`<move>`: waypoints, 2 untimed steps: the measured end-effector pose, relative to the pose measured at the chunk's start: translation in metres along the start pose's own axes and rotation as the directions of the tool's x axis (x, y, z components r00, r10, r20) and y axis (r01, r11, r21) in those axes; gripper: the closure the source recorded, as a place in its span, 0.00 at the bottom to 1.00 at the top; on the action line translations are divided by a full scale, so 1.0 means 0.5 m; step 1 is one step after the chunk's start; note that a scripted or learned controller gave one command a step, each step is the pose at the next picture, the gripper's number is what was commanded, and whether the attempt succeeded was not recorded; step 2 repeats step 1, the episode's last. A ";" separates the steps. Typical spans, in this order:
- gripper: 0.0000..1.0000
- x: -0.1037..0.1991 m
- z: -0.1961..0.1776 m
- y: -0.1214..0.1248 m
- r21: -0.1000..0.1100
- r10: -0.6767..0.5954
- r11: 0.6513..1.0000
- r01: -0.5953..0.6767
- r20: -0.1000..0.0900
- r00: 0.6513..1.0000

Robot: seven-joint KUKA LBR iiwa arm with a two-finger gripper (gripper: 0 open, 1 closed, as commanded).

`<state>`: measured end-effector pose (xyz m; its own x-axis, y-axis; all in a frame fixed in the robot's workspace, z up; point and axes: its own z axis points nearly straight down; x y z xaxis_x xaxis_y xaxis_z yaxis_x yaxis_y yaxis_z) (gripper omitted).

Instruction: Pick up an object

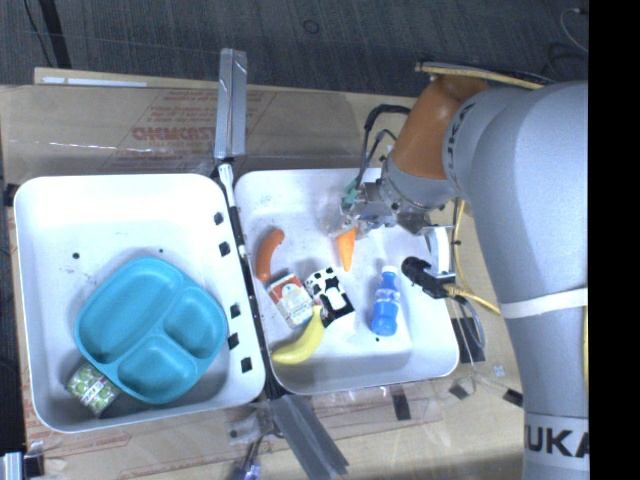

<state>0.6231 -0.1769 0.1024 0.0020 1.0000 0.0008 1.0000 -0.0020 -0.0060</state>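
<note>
My gripper [350,226] reaches into the right bin [425,353] near its back wall. A small orange carrot [346,252] points down from right under the gripper, its upper end touching or hidden by the gripper tip. Whether the carrot is gripped or just lies on the bin floor cannot be made out. An orange sausage-shaped piece [267,253] lies to the left of the gripper. In front of it are a blue bottle [385,304], a black-and-white item [330,295], a small printed packet [291,301] and a yellow banana [303,341].
The left bin [60,218] holds a blue divided plate [150,330] and a green patterned can [90,388] at its front left corner. A metal divider bar [231,108] stands between the bins at the back. The grey arm [520,218] covers the right bin's right side.
</note>
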 end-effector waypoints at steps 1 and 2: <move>1.00 -0.011 -0.247 -0.028 -0.005 -0.118 0.993 0.118 0.002 0.993; 1.00 -0.011 -0.247 -0.028 -0.005 -0.118 0.993 0.118 0.002 0.993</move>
